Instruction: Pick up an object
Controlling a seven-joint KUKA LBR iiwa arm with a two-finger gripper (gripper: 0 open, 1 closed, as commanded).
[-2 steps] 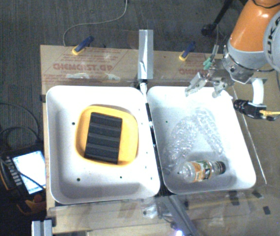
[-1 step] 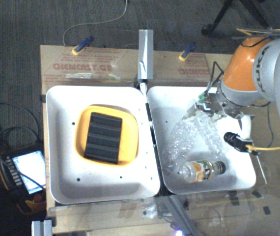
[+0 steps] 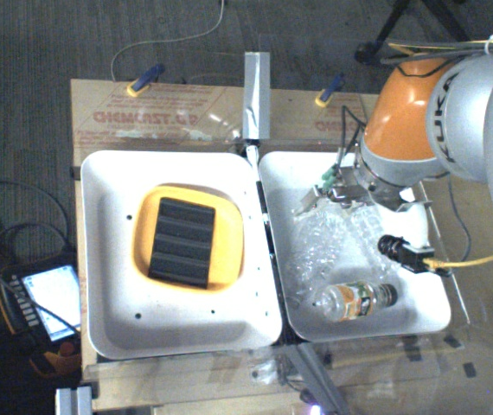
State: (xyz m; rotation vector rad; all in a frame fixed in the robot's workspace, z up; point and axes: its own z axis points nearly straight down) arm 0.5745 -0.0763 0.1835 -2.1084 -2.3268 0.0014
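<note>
In the right bin [image 3: 437, 316] a clear plastic bottle [image 3: 355, 299] with a dark cap lies on its side near the front wall. Crumpled clear plastic [image 3: 326, 242] is spread over the middle of that bin. My gripper [image 3: 333, 185] hangs over the bin's back part, just above the far edge of the crumpled plastic, mostly hidden under the orange and grey wrist [image 3: 406, 128]. The left bin [image 3: 99, 232] holds a yellow rounded tray [image 3: 147, 223] with a black ribbed block [image 3: 182, 242] lying on it.
A metal divider post [image 3: 256, 93] stands at the back between the bins. A black connector with a yellow cable [image 3: 402, 251] hangs over the right bin's right side. Blue clamps [image 3: 145, 79] hold the board behind the bins.
</note>
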